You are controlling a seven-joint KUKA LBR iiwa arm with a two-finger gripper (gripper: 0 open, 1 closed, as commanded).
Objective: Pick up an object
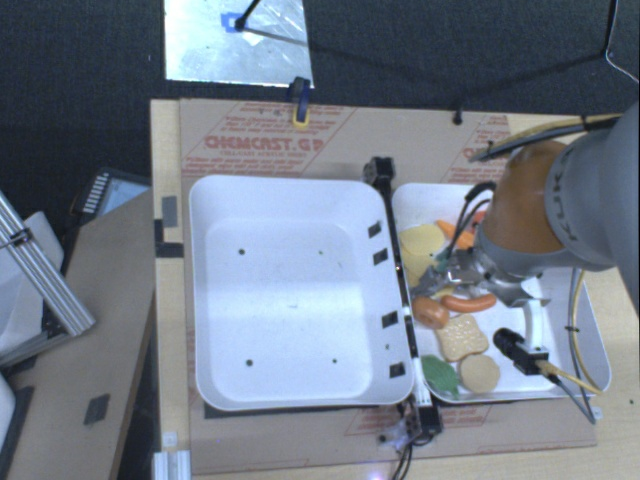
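My gripper [438, 274] is down in the right bin [590, 343], at its left side. It hangs over a pile of toy food: a pale yellow piece [420, 243] just behind it, an orange-red sausage [472, 303] and a brown-orange piece [430, 313] right under and in front of it. An orange carrot-like piece [466, 230] lies at the back, partly hidden by the wrist. Nearer the front lie a tan cracker [462, 338], a round biscuit [480, 373] and a green leaf [438, 374]. The arm's bulk hides the middle of the bin.
The left bin [215, 268] stands beside the right one, with a black-clipped divider wall [395, 268] between them. A yellow and blue clamp [300, 103] sits at the bench's back edge. A silver sheet [235, 28] lies beyond the bench.
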